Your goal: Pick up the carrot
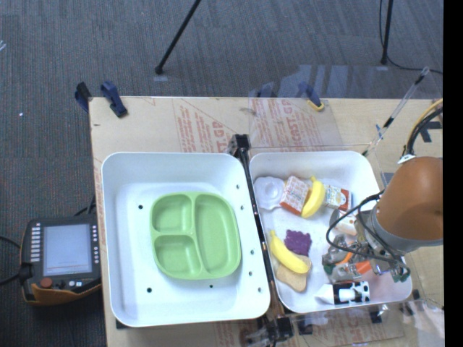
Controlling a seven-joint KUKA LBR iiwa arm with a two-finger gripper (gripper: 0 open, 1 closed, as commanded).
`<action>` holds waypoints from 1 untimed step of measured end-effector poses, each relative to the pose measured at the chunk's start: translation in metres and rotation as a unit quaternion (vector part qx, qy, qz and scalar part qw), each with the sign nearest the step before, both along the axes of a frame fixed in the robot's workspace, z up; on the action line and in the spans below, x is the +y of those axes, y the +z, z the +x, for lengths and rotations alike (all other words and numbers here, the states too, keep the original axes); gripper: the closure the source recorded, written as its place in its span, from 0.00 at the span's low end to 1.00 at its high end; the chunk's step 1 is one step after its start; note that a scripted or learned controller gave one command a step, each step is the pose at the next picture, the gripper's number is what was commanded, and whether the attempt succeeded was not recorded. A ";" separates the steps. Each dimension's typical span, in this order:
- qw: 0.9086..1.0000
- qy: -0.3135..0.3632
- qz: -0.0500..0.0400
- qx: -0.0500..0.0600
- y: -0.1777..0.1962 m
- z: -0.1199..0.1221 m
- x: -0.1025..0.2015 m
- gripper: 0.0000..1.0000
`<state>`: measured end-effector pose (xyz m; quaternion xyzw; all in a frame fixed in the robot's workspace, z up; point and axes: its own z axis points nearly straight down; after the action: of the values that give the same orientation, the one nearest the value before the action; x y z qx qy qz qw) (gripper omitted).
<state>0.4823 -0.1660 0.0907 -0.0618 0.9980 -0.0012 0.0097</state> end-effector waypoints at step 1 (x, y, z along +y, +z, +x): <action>0.998 0.054 0.001 0.008 0.043 0.010 0.037 1.00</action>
<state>0.4923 -0.1293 0.1339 -0.1160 0.9933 0.0011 0.0019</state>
